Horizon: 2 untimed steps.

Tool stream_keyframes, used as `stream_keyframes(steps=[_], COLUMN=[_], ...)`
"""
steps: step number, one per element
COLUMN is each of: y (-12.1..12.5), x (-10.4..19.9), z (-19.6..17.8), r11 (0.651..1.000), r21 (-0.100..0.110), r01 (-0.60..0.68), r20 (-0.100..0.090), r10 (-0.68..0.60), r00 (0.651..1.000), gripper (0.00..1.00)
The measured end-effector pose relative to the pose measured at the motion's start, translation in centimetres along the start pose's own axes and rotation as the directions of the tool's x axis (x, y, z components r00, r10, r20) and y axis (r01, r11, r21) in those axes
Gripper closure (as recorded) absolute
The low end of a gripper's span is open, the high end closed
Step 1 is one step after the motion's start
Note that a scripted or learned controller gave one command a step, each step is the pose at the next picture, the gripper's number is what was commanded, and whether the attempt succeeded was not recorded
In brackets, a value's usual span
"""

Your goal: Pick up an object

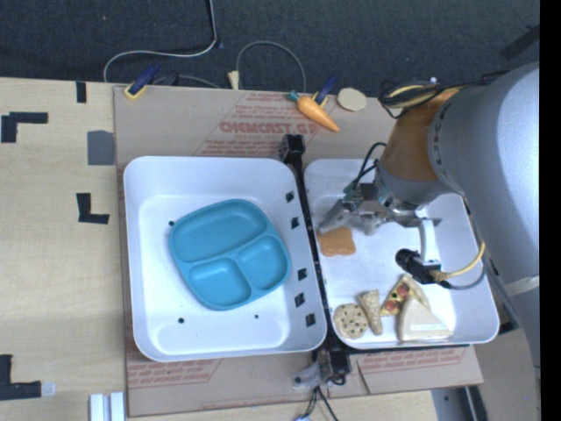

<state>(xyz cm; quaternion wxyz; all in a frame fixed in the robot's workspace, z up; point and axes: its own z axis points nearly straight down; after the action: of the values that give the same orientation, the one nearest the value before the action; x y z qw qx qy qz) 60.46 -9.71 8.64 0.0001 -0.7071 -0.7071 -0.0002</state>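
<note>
Hovering low in the right bin (456,202), gripper (337,219) just above a tan toast-like slice (337,242); I cannot tell how the jaws stand.
Slice lies flat near the bin's left wall, close under the fingertips. Along the near wall: chocolate-chip cookie (351,321), small tan wedge (372,310), pizza slice (397,297), sandwich wedge (421,319). Left bin (145,235) holds a blue divided plate (230,253). Toy carrot (316,112) rests on cardboard behind the bins.
</note>
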Motion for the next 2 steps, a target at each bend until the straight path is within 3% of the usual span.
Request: stream_keyframes(steps=[1, 2], y=[-1.46, -1.3], x=[-0.21, 0.19], z=[-0.08, -0.04], r11=[1.0, 1.0], r21=[-0.008, -0.006], r01=[0.002, 0.001], r20=[0.003, 0.005], r10=[-0.002, -0.001], r00=[1.0, 1.0], gripper=[0.0, 0.0])
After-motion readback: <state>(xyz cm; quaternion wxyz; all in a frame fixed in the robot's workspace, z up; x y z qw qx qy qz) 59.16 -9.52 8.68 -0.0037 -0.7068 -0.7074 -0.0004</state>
